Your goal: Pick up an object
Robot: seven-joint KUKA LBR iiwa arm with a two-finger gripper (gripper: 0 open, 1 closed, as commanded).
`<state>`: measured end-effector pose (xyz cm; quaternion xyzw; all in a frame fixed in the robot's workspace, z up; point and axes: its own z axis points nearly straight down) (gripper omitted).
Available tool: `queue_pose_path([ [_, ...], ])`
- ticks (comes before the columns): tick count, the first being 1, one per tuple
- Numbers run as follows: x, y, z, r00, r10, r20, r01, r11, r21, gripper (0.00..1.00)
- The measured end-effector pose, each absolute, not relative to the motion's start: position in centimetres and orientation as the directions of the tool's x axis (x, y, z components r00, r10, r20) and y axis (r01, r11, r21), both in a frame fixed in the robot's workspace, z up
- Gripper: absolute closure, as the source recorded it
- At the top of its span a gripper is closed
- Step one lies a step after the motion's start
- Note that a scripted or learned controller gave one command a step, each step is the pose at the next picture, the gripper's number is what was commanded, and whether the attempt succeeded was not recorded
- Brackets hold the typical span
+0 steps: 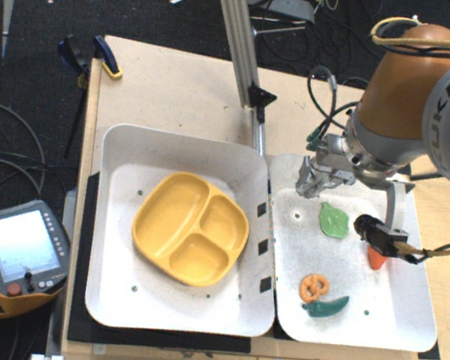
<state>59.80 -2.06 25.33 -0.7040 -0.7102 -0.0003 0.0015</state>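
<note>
My gripper [313, 184] hangs over the back left part of the right bin [405, 329], with nothing visible between its fingers. A flat green leaf-shaped piece [334, 221] lies just right of and in front of it. An orange-red piece [376, 259] lies further right, partly hidden by a black part of the arm. Near the bin's front lie an orange pretzel [314, 286] and a dark green pepper-like piece [327, 306], touching each other.
A yellow divided plate [191, 228] lies in the left bin [105, 283]. A metal pole [243, 45] slants up from between the bins at the back. A teach pendant [14, 253] sits off the bench at the left. Cables trail around the wrist.
</note>
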Motion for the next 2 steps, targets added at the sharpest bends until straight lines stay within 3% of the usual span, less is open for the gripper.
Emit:
queue_pose_path([
  [2,58.2,9.7,23.8,-0.009,1.000,0.003,1.000,0.009,-0.002,1.00],
])
